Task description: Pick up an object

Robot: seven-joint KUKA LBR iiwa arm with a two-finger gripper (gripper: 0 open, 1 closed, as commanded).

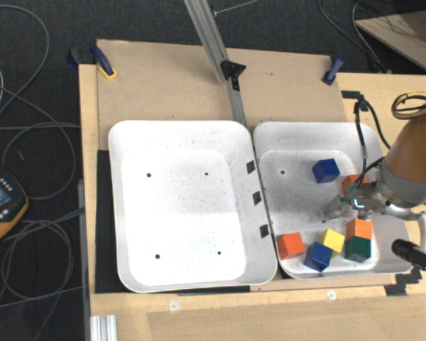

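Over the right bin (298, 137) the gripper (346, 206) hangs low among the blocks; its opening and any hold cannot be told from above. Blue block (326, 170), orange block (291, 244), yellow block (334, 240), a second blue block (317, 256) and green block (357, 248) all rest on the floor. Judged: nothing lifted yet; grasp and raise remain.

A pale wooden counter (284, 84) is set on dark carpeted floor (35, 69), over which thin cables (28, 219) are strewn. A grey metal rail (209, 34) is slanted across the counter's far edge, where blue clamps (103, 61) are fixed.
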